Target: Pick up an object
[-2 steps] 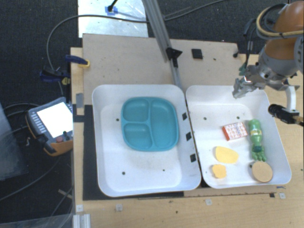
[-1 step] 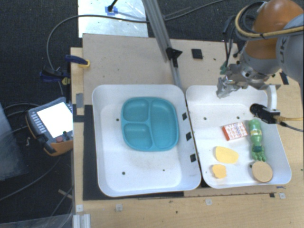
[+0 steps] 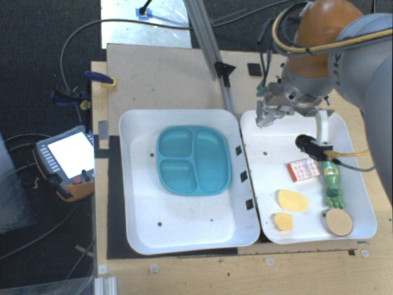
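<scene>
White plastic bins stood side by side on the table (image 3: 153, 60). The left bin (image 3: 138, 208) held a teal divided plate (image 3: 193, 160). In the right bin (image 3: 356, 223) lay a red and white packet (image 3: 303, 169), a green bottle (image 3: 331, 183), a big yellow piece (image 3: 291, 200), a small orange piece (image 3: 282, 221) and a round tan disc (image 3: 338, 222), all in its near half. The tool (image 3: 264, 117) hung over the far left corner of the right bin, well apart from these things, and nothing was seen in it; open or clenched, I cannot tell.

Tool (image 3: 265, 117) above right bin (image 3: 362, 183)
</scene>
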`<control>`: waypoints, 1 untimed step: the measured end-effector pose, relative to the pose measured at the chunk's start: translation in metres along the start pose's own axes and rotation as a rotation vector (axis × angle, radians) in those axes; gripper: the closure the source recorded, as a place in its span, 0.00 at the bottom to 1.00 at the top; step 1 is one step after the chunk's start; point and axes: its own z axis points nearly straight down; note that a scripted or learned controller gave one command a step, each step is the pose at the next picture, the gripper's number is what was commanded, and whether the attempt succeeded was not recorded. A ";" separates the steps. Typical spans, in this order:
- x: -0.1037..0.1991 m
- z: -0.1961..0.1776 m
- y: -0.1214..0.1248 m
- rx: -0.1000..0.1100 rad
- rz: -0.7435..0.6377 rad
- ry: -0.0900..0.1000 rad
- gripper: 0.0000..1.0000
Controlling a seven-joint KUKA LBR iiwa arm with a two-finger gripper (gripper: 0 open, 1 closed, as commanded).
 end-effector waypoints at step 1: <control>0.055 -0.010 0.006 -0.001 0.000 0.000 1.00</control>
